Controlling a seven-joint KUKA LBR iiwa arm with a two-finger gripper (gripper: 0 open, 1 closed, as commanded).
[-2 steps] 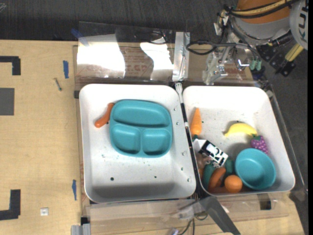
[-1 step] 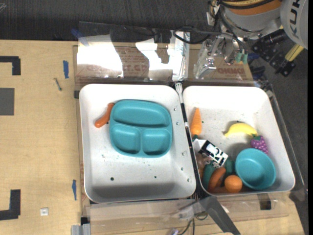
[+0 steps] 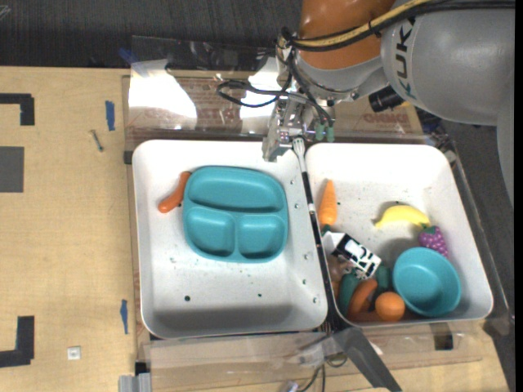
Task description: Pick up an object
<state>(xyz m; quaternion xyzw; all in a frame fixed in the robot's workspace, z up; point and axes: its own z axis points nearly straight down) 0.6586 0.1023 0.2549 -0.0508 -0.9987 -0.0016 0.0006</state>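
One carrot [image 3: 327,203] just below gripper [image 3: 288,141]; finger state unclear.

Grey arm is being extended in from the right, orange band topmost, cables being routed across the wrist. Gripper [image 3: 286,144] is being pointed straight down, poised over the far end of the bins' dividing rims. Nothing is being gripped.
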